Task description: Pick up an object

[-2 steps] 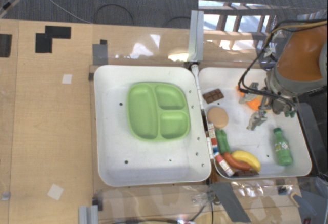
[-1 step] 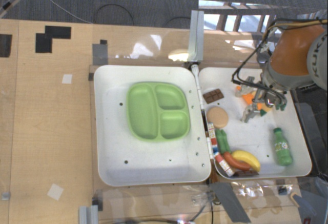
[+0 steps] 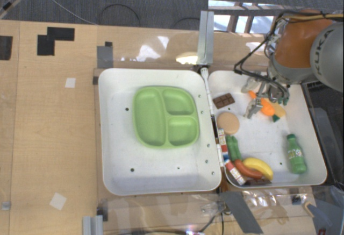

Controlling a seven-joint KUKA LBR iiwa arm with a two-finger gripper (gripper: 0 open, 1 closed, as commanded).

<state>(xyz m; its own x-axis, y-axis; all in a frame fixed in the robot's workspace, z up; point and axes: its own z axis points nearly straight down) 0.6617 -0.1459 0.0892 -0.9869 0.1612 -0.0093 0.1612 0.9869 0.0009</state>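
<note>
**One small carrot under the fingers, grip unconfirmed**

Several toy foods lie in the right bin (image 3: 314, 172): a brown chocolate bar (image 3: 223, 100), a tan round bun (image 3: 229, 122), a banana (image 3: 258, 167), a green bottle (image 3: 295, 154), and an orange carrot (image 3: 269, 109) with a green top near the bin's upper right. The gripper (image 3: 260, 100) is down directly at the carrot, touching or just beside its left end. Whether the fingers are spread or closed I cannot tell; the orange piece overlaps them and the view is too coarse.

The carrot looks like hollow moulded plastic: likely light, stiff, and smooth enough to slip. Its taper would push it out of a pinch near the tip, so the thicker middle, taken across its width, seems the best hold. The divided green plate (image 3: 164, 116) sits in the left bin (image 3: 115, 169).
</note>
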